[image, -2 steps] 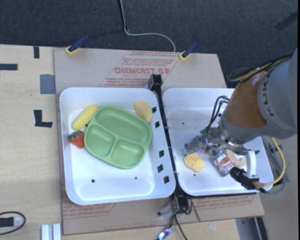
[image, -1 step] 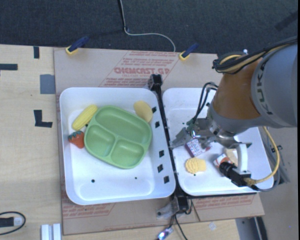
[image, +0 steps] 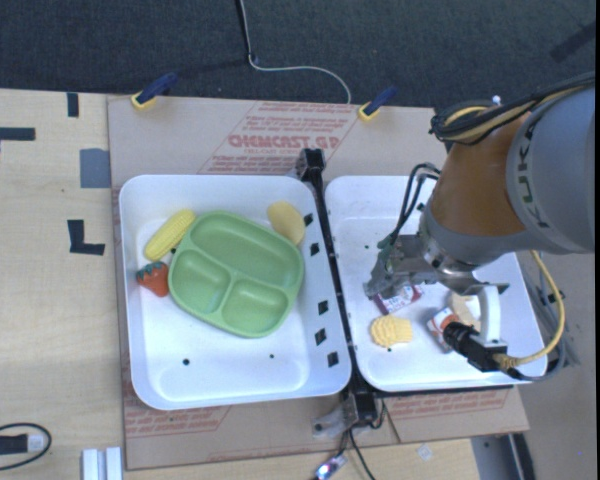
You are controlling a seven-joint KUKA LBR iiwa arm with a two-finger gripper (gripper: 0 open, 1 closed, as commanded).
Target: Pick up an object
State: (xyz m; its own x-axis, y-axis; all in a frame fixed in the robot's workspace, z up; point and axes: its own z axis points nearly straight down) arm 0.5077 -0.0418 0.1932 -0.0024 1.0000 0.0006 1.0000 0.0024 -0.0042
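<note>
My gripper (image: 390, 273) hangs low in the right bin (image: 355, 208), left of the bin's middle. Directly under its tip lies a small pink and white packet (image: 399, 296), partly hidden by the gripper, and I cannot see whether they touch. A yellow ridged toy (image: 390, 331) rests just below the packet near the bin's front. To the right, a red and white item (image: 444, 321) peeks out from under the arm's wrist.
The left bin (image: 145, 368) holds a green divided plate (image: 236, 273), a yellow corn cob (image: 169, 233), a yellow rounded piece (image: 286, 221) and a red strawberry-like toy (image: 154, 279). A black divider (image: 325, 288) separates the bins. The arm's body (image: 500, 188) covers the right bin's right half.
</note>
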